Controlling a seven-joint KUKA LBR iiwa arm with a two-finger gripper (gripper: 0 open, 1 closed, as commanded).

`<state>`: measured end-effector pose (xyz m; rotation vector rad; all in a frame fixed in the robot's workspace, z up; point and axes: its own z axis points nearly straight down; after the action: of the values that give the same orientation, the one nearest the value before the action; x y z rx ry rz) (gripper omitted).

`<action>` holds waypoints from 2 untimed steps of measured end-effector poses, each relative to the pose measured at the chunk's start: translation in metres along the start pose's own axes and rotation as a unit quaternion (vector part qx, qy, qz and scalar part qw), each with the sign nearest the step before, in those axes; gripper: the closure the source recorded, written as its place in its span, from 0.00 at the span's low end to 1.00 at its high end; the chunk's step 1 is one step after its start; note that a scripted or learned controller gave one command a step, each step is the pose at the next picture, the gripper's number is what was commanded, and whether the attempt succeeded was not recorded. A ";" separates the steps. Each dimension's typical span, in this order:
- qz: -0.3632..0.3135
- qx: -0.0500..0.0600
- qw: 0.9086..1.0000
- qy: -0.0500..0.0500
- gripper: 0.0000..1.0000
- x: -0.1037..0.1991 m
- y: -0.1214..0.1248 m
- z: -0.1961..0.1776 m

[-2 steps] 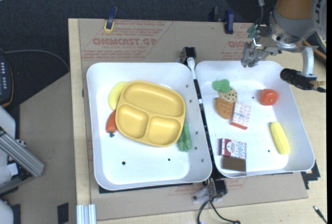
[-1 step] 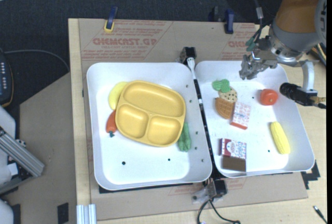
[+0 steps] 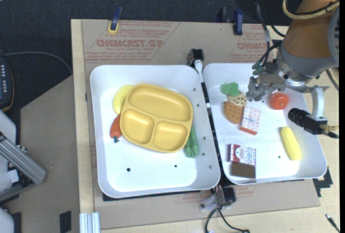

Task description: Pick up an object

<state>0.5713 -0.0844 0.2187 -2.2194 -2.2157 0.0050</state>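
1. Hovering over the far part of the right bin (image 3: pixel 268 141), the gripper (image 3: pixel 255 90) sits just beside a waffle cone (image 3: pixel 235 110); whether it is apart or together cannot be told.
2. A red tomato (image 3: pixel 279 101) lies right of it.

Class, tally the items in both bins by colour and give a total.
Yellow: 3, tray, fruit, corn
Green: 2, leafy piece, broccoli
Red: 4, red vegetable, tomato, packet, box
Tan: 1, waffle
Total: 10
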 end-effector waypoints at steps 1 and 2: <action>-0.001 -0.001 1.000 0.000 1.00 0.013 -0.014 0.002; -0.001 -0.005 1.000 -0.001 1.00 0.015 -0.019 -0.016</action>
<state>0.5523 -0.0693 0.2353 -2.2226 -2.2241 -0.0035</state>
